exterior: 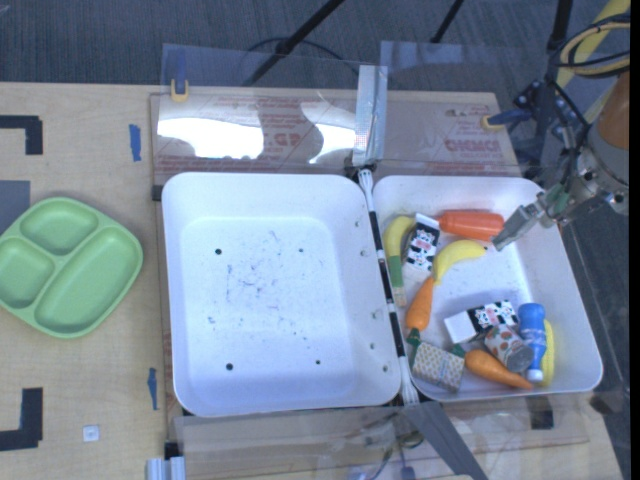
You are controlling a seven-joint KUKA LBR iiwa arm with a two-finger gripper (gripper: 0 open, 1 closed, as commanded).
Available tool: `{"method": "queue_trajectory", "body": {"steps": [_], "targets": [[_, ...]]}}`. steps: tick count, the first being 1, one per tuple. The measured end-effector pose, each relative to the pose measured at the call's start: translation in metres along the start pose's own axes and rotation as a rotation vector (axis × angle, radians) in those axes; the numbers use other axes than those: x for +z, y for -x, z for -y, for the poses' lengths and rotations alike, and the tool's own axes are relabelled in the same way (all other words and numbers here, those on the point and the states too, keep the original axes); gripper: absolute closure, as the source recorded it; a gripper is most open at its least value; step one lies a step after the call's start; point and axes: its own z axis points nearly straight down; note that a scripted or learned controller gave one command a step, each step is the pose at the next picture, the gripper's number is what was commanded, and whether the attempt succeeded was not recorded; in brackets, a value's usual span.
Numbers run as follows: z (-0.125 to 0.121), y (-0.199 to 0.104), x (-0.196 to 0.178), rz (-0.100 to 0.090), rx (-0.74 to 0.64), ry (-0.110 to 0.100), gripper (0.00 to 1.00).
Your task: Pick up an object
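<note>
My gripper (512, 226) hung over the right bin (578, 298), near its back right corner. I could not tell if it was wide or narrow. The orange sausage toy (470, 224) lay just beside it, touching a yellow banana (458, 255). I thought a grab could slip, since the toys were packed close and the bin wall was near. The left bin (265, 203) had lots of room.

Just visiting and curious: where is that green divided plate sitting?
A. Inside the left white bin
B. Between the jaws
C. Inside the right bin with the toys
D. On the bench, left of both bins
D: the green divided plate lies on the wooden bench, outside the left white bin.
</note>
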Motion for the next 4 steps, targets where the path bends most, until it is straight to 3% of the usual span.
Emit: {"method": "queue_trajectory", "body": {"steps": [1,2,3,4], "targets": [[0.007,-0.002,0.001,0.0,0.005,0.0,0.0],[0.051,-0.021,0.134,0.001,0.067,0.002,0.0],[0.027,-0.013,0.032,0.002,0.079,0.002,0.0],[0.029,-0.003,0.023,0.003,0.519,0.002,0.0]]}}
